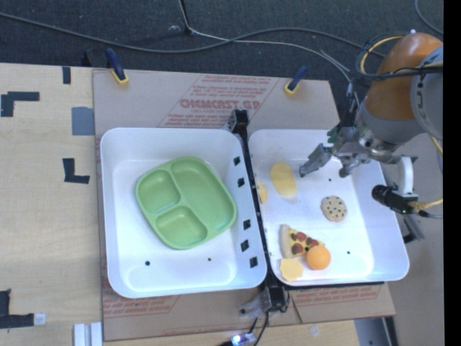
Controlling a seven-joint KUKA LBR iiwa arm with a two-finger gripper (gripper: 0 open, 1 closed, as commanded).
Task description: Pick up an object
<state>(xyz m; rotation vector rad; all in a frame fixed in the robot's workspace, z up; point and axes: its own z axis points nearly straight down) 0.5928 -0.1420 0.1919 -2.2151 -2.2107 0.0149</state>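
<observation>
My gripper (329, 167) hangs over the upper part of the right bin (374, 225), its two fingers spread open with nothing between them. A yellow oblong piece (283, 179) lies just left of the left fingertip. A round cookie (333, 208) rests below the gripper, near the bin's middle. Toward the bin's front edge sit a pizza slice (292, 241), an orange ball (318, 256) and a pale yellow wedge (291, 269). A small yellow bit (261, 193) lies against the divider.
The left bin (122, 186) holds a green sectioned plate (186, 202). A black divider (247, 193) runs between the bins. Two clamps (115, 67) (295, 81) pin the cardboard at the back. A black fitting (392, 197) sticks out beside the right bin's wall.
</observation>
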